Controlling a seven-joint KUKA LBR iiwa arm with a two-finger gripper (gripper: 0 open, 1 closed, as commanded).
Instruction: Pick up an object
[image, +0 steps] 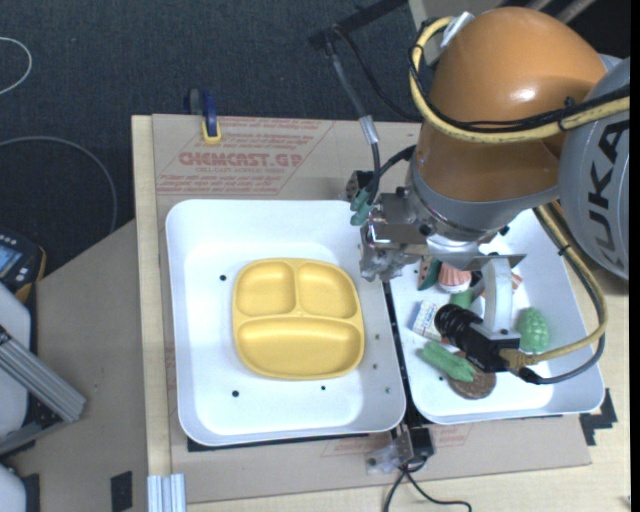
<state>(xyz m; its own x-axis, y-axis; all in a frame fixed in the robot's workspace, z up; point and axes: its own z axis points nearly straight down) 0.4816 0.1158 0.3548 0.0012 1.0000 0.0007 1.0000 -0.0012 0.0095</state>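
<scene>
From my overhead cam I've got the arm (500, 110) coming in from the right, and its big orange band is eating most of the upper right of the view, hanging right over the right bin (575, 385). The gripper (455, 262) is down low over the upper-left part of that bin, close to the divider between the two bins, but honestly I can't tell how it's set from this angle because the wrist blocks it. Nothing is visibly held in it. The stuff to pick is all piled in the right bin just below the gripper: a small reddish ribbed piece (455, 276) sits right under the wrist, a little white box with blue print (424, 320) is near the bin's left wall, a green bumpy thing (534, 328) is over toward the right side, a long green piece (440, 358) lies near the front, and a brown round object (476, 384) is at the front edge touching that green piece. A black cable (480, 345) from the arm drapes across the pile, so some of it is hidden. The left bin (200, 380) has a yellow divided plate (297, 320) sitting flat in the middle, three compartments facing up, well apart from the gripper. Both bins sit side by side on a brown board (250, 150) with red lettering on the table.
</scene>
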